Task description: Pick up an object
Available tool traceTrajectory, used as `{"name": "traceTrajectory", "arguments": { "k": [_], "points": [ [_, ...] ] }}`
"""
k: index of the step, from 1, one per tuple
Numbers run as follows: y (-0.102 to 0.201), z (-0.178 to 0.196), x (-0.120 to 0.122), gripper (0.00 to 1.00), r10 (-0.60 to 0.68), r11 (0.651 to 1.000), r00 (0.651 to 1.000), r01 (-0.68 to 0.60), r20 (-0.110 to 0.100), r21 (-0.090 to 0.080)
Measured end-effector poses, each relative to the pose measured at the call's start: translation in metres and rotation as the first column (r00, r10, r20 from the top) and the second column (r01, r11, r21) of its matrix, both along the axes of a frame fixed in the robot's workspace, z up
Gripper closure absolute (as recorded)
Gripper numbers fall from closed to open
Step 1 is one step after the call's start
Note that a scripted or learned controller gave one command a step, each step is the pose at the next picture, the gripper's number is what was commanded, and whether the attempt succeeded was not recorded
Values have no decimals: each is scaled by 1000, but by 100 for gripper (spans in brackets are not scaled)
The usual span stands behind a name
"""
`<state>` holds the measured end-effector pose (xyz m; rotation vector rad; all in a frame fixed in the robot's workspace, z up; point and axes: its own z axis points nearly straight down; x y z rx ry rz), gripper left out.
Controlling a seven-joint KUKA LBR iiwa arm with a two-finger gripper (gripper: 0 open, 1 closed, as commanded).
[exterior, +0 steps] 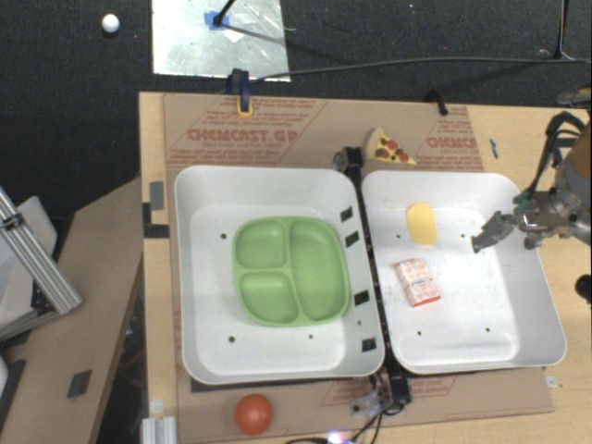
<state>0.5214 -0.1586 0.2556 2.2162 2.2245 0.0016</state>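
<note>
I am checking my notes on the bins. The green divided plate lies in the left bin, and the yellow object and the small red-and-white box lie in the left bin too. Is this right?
Not quite. The green divided plate does lie in the left bin, but the yellow object and the small red-and-white box lie in the right bin, as the camera view shows.

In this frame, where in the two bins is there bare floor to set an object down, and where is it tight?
Right bin: open floor along the near wall below the small box, and on the right side under the gripper. It is tighter at the far-left, around the yellow object and the box. Left bin: the green divided plate takes the middle, leaving a margin along the walls.
</note>
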Motion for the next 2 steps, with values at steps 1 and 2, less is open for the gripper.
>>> {"name": "traceTrajectory", "arguments": {
  "k": [1, 2],
  "points": [
    [-10, -49, 1, 0, -3, 1000, 1000, 3, -4, 1],
    [-1, -107, -3, 0, -2, 1000, 1000, 2, -6, 2]
  ]
}}
